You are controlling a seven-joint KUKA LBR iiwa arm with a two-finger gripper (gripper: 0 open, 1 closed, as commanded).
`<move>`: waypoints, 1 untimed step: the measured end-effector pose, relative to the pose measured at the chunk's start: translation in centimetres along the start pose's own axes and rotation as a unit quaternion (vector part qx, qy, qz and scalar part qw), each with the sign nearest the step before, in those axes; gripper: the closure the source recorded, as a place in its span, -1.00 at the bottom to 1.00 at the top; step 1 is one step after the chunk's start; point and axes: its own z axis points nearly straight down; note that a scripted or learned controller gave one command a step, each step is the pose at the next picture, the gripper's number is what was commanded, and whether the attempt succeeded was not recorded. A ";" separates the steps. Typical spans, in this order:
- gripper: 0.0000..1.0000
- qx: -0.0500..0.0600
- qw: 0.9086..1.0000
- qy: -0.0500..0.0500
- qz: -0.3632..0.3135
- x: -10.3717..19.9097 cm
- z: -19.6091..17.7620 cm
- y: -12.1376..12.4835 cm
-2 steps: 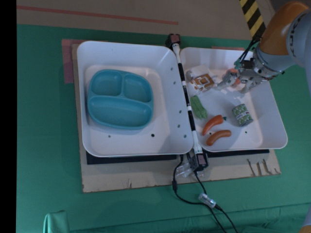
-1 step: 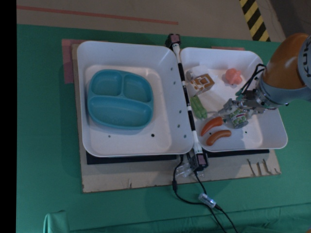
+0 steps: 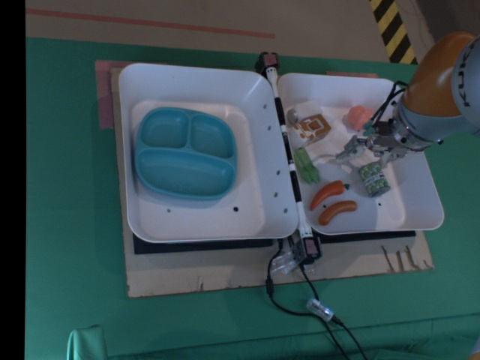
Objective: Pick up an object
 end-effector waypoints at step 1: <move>-1.00 0.002 1.000 0.001 -0.001 -0.2 0.2 6.3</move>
